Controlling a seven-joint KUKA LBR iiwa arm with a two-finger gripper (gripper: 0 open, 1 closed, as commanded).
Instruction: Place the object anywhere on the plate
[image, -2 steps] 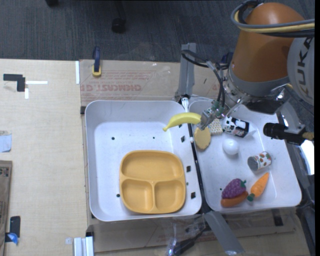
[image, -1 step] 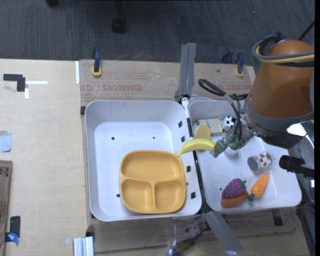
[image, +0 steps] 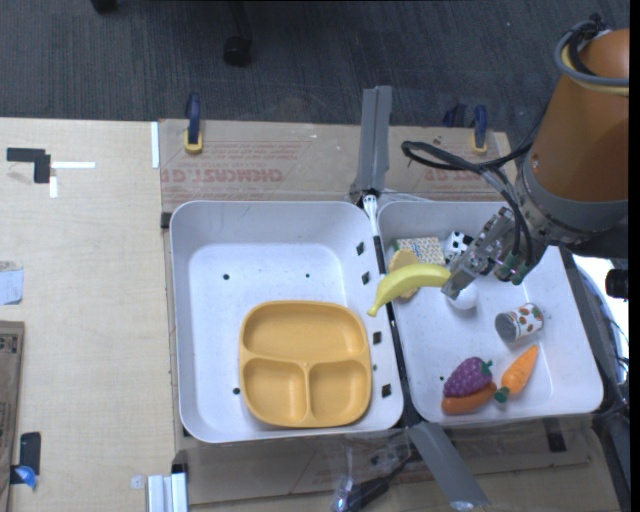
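Gripper reaches in from the right over the right bin, pinching the right end of a yellow banana. Banana hangs roughly level, its left tip over the divider between the two bins, apparently lifted off the bin floor

Plate is yellow-orange with three compartments, sits in the left bin, toward its front right. Nothing on the plate. Banana is above and to the right of it, apart, not touching

Right bin also holds: a patterned cloth-like piece at the back just behind the banana, a small black-and-white item beside it (too small to identify), a small white cup-like object with printed pattern lying on its side right of the gripper, an orange carrot toy tilted near the front right, and a purple grape bunch toy on an orange base just left of the carrot, touching or nearly so

Bins sit side by side on cardboard on a wooden table
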